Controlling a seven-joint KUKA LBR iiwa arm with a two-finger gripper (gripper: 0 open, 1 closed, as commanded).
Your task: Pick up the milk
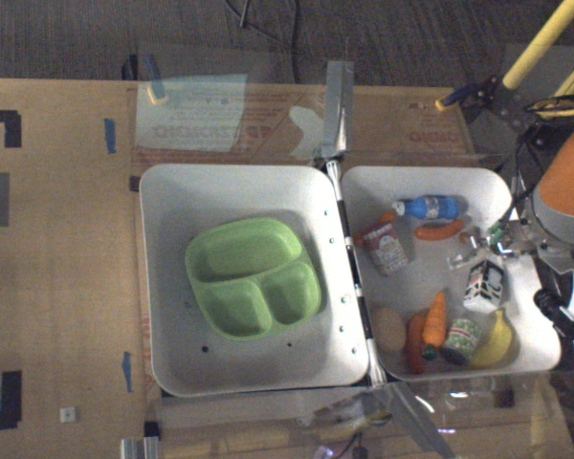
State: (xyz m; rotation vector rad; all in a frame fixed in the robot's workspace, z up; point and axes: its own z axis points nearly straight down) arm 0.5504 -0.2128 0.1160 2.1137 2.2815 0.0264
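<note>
The milk [483, 288] is a small white carton with black markings, standing in the right bin [364, 285] near its right wall. My gripper [466, 251] hangs just above and to the left of the carton's top, reaching in from the right under the orange band of the arm [564, 185]. Its two silvery fingers [473, 241] point left and stand apart, so it is open with nothing between them. The carton rests on the bin floor, apart from the fingers.
Also in the right bin are a blue bottle [429, 206], a red sausage [438, 229], a small brown carton [389, 252], a potato [389, 330], two carrots [434, 318], a can [461, 340] and a banana [496, 340]. A green divided plate [253, 277] lies in the left bin [163, 256].
</note>
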